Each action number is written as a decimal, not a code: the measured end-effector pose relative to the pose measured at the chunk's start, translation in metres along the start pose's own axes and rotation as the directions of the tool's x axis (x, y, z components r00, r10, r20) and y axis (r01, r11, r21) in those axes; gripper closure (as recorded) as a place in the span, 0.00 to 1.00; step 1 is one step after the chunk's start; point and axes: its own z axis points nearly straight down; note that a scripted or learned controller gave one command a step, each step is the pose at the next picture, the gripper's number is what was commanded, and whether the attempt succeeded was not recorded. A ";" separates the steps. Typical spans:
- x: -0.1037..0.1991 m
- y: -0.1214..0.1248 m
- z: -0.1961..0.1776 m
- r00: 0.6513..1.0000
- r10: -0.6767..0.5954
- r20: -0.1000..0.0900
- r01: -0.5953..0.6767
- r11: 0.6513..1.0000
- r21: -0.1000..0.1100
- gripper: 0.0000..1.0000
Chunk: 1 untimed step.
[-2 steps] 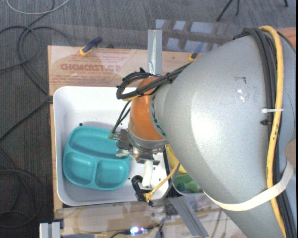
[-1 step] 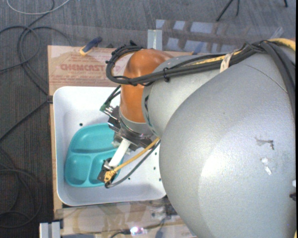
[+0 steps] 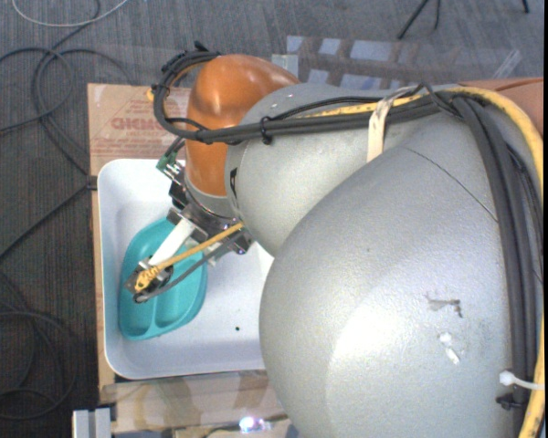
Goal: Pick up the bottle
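The grey arm with its orange band (image 3: 221,99) reaches down into the left shallow white plastic bin (image 3: 119,176), its gripper (image 3: 187,235) low over a teal 2-compartment plastic dish (image 3: 160,308). No bottle can be made out; a white piece beside the gripper cannot be identified.

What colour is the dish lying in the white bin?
Teal, seen in the camera view: the dish lies in the bin.

obstacle: teal tray (image 3: 161,292) in bin's (image 3: 111,245) left half | free: floor right of tray
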 end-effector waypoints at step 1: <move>0.007 0.002 -0.012 0.999 -0.035 0.001 0.035 0.999 0.005 1.00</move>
